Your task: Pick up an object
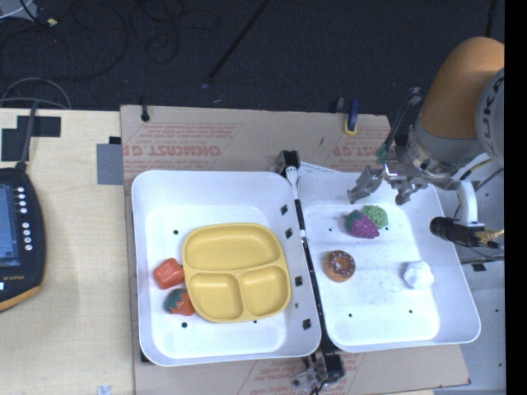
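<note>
Fingers (362, 191) of the gripper (384, 189) are seen spread, grasping nothing, at twelve o'clock of the purple-and-green toy (366, 221); a miss is risked by sideways offset.

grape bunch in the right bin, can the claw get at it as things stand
Probably yes. The claw is over the right bin, just above the grape bunch, which lies uncovered and apart from the donut.
</note>
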`<control>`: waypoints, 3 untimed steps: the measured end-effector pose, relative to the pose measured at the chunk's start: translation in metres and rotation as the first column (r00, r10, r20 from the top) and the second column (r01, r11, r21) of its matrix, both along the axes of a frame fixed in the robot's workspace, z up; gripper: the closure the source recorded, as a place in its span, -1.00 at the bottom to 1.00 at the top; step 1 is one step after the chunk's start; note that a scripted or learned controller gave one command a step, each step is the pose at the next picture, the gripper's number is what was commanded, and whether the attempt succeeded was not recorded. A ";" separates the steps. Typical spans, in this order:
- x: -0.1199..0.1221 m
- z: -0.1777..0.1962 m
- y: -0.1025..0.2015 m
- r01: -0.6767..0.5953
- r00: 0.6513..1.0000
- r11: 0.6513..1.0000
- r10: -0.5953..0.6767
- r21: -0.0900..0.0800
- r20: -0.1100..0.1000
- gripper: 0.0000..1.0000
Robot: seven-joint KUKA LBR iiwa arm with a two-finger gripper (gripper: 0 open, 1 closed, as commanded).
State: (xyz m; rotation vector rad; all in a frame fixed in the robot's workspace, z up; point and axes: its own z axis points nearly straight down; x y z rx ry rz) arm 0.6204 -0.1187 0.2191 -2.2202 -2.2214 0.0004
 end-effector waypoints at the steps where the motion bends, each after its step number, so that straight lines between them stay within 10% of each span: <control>1: -0.027 -0.138 -0.014 0.001 1.000 1.000 -0.001 0.001 -0.006 -1.00; 3: -0.095 -0.132 0.034 0.001 1.000 1.000 -0.001 0.001 -0.005 -1.00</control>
